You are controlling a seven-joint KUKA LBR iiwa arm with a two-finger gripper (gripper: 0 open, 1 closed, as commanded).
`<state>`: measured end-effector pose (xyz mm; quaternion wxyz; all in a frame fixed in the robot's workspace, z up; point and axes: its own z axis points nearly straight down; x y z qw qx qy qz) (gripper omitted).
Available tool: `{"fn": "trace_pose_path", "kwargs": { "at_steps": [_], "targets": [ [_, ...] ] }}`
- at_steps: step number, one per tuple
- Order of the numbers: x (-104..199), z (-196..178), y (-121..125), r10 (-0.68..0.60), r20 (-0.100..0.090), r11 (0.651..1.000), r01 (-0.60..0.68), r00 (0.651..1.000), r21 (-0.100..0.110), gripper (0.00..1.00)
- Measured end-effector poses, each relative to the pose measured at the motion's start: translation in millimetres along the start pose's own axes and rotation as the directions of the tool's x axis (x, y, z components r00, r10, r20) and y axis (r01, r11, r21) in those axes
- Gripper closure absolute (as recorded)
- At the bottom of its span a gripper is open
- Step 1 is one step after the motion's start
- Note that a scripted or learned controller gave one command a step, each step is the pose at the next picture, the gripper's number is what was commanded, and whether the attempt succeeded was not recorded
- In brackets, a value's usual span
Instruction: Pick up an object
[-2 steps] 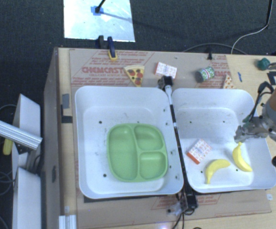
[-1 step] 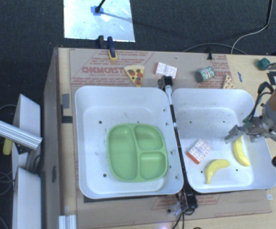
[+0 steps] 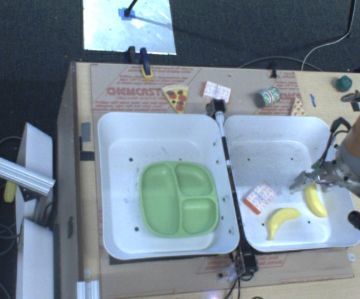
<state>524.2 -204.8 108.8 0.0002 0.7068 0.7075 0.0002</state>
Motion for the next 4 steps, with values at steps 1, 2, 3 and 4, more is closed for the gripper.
{"fn": "trace_pose_path", "kwargs": {
  "at_steps": [1,2,3,4],
  "targets": [
    [-0.3,-10.9,1.2,-0.001,0.001,1.0,0.001,1.0,-0.003,1.0],
    [-0.2,-10.8,1.1,-0.001,0.001,1.0,0.001,1.0,-0.003,0.0],
    [-1.5,24.6,-0.6,0.0,0.0,1.0,0.0,1.0,0.0,0.0],
    [-1.7,13.9,0.4,-0.001,0.001,1.0,0.001,1.0,-0.003,1.0]
  ]
}}
